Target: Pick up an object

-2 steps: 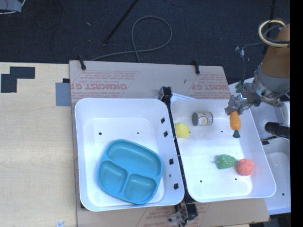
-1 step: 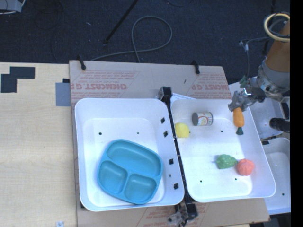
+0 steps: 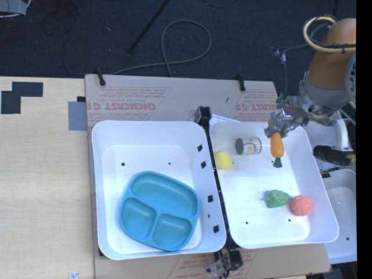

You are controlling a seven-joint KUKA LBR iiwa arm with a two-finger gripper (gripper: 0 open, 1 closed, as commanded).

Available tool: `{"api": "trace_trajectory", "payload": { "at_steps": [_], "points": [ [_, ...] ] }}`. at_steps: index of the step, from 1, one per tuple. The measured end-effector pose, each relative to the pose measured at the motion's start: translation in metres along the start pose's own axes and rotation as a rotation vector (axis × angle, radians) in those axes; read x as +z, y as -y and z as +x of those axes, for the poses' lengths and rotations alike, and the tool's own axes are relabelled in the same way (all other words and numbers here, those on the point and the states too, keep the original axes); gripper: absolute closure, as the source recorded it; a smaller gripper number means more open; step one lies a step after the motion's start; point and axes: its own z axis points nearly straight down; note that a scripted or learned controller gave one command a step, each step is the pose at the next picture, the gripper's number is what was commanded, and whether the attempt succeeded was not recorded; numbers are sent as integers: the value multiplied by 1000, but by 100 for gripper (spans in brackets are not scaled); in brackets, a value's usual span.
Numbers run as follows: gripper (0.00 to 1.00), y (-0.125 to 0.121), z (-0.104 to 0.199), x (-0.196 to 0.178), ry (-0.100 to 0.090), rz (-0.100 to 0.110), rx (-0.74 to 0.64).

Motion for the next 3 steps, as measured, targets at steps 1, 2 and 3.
{"api": "trace_trajectory", "payload": {
  "at_steps": [1, 2, 3],
  "points": [
    [100, -1, 51, -7, -1, 0, 0],
    [100, 8, 106, -15, -1, 0, -1],
    [100, 22, 158, -2, 0, 3, 0]
  ]
}}
